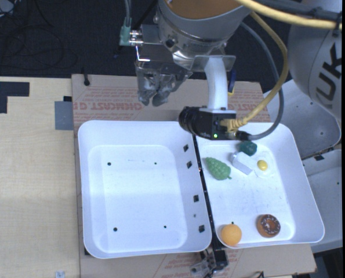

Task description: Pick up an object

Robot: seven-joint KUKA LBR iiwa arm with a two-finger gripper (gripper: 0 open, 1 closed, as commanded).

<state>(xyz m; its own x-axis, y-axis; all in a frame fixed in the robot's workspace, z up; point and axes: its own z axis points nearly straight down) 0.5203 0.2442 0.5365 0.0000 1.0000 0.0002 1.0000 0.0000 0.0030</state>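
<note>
Gripper [155, 91] raised behind bins, finger state indeterminate, nothing seen held; descend squarely over green knobbly plastic fruit [217, 169], clear of divider.

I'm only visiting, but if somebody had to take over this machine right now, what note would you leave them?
Gripper: raised above the bench behind the bins, nothing between its fingers; open or shut is unclear.
Right white bin holds a bumpy green toy, a dark teal piece, a small white block, a fried-egg toy, an orange ball and a brown doughnut.
Done: nothing picked yet.
Left: descend, grasp one object, lift.
</note>
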